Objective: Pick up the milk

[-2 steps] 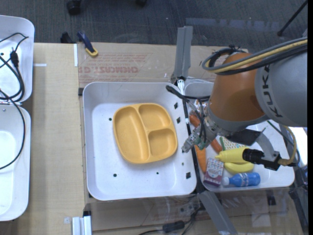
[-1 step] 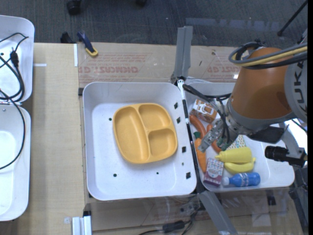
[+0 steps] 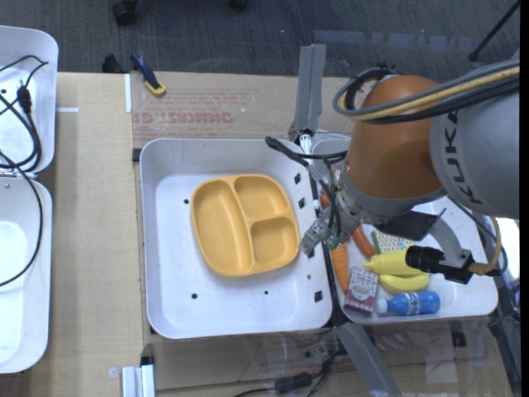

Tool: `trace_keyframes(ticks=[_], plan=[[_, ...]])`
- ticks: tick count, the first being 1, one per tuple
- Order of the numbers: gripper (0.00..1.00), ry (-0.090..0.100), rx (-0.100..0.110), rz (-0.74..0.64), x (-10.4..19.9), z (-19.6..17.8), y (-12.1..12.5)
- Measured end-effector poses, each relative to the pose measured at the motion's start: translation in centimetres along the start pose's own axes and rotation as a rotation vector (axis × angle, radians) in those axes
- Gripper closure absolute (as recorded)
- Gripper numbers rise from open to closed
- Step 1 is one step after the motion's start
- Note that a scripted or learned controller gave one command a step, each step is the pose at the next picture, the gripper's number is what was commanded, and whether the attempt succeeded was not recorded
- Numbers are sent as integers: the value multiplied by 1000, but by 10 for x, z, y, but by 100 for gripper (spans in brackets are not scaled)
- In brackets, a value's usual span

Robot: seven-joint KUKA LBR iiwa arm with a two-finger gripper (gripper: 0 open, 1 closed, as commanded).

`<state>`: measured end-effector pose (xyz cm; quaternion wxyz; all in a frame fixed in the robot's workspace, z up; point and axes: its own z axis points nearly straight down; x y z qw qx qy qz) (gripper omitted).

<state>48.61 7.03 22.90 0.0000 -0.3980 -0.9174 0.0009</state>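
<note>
The milk [image 3: 360, 291] is a small maroon-and-white carton lying at the front left corner of the right bin [image 3: 475, 303]. My gripper [image 3: 316, 238] hangs over the wall between the two bins, up and to the left of the carton and apart from it. The grey and orange arm [image 3: 395, 143] hides much of the right bin behind it.
A yellow divided plate [image 3: 245, 223] lies in the left bin [image 3: 165, 246]. Beside the milk are an orange carrot [image 3: 339, 267], a yellow banana-like item [image 3: 398, 271] and a blue bottle [image 3: 411, 304]. Cables lie on white trays [image 3: 21, 222] at far left.
</note>
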Motion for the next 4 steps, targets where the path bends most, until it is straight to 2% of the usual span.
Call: trace_keyframes(ticks=[1, 2, 3, 4], plan=[[100, 0, 0, -104, -34, 0, -42], [100, -2, -1, -250, -72, -71, -32], [100, -2, -1, -94, -134, -52, -29], [100, 1, -1, -209, -71, -26, -44]])
